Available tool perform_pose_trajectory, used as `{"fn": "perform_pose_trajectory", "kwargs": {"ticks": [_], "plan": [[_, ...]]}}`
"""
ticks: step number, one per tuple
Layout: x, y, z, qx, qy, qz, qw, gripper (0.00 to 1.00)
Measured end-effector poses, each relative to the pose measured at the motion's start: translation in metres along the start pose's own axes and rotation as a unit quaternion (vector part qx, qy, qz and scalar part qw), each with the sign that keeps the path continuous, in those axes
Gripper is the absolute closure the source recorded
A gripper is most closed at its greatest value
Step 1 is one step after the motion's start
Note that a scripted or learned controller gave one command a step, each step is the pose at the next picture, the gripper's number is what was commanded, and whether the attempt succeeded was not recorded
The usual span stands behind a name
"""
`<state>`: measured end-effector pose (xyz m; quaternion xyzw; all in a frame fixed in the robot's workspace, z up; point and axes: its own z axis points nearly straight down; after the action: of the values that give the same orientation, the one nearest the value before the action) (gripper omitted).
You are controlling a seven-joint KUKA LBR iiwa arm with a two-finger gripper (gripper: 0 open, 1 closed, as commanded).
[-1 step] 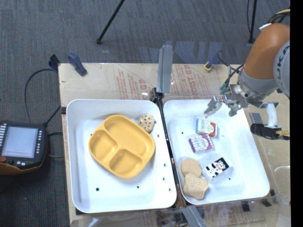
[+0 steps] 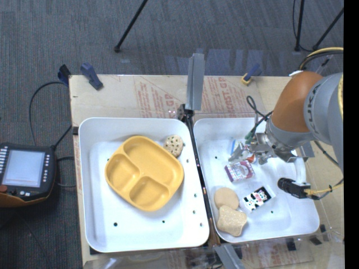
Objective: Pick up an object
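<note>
The arm [image 2: 305, 108] reached in from three o'clock and hung over the right bin [image 2: 303, 220], with its gripper [image 2: 247, 153] low over the upper middle of that bin. Whether the claw stood apart or together could not be told; the wrist and its cables hid the tips from above.

Just below the gripper, toward six o'clock, lay a small pink packet [image 2: 240, 171], close enough that the two may have touched, though nothing showed it clamped. Toward five o'clock of the packet sat a black-and-white carton [image 2: 258, 198]. At seven o'clock of the packet lay a round tan biscuit [image 2: 226, 198], and below that, touching it, a paler toast-shaped piece [image 2: 231, 220] near the bin's bottom rim.

In the left bin [image 2: 92, 206] a yellow divided plate [image 2: 145, 172] lay near the middle, with a chocolate-chip cookie [image 2: 174, 145] at its one o'clock edge, touching or nearly so.

By the look of it, the step in hand was the approach: the gripper had been set above the pink packet, the likeliest target, and no lift had been made. The next move would call for a straight descent onto the packet, a firm close across its narrow sides, then a lift. The packet looked soft and flat, so it could slip or crumple.
</note>
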<state>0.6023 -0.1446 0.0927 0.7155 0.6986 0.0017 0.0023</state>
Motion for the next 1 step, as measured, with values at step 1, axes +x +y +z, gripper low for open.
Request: {"fn": "perform_pose_trajectory", "kwargs": {"ticks": [1], "plan": [[0.0002,0.0021,-0.0107,-0.002,0.002,0.002,1.0,1.0]]}}
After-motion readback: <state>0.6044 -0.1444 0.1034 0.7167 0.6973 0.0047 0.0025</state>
